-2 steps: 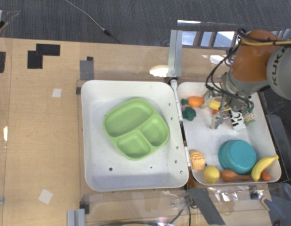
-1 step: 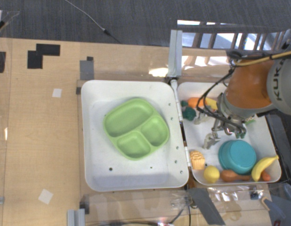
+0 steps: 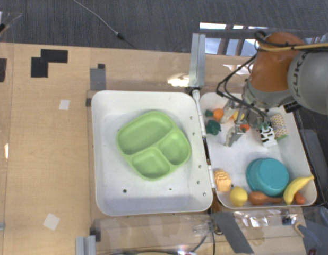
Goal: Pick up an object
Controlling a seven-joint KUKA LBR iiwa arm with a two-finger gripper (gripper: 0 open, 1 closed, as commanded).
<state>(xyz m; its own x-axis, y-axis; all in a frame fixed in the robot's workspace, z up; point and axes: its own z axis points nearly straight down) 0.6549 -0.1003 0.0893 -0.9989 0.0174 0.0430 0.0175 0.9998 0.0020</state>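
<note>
While the arm reaches in from the right, its gripper [image 3: 234, 134] hangs over the far part of the right bin [image 3: 307, 158], fingers slightly parted and closed on nothing. Just beside them lie a dark green toy [image 3: 212, 126] and a small orange piece [image 3: 218, 113], probably the nearest targets. The green divided plate [image 3: 153, 144] sits alone in the left bin [image 3: 108, 185], likely kept apart from the pile.

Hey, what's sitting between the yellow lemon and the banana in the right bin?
In the camera view, a brown sausage-shaped toy lies between the lemon and the banana, just below the teal bowl.
</note>
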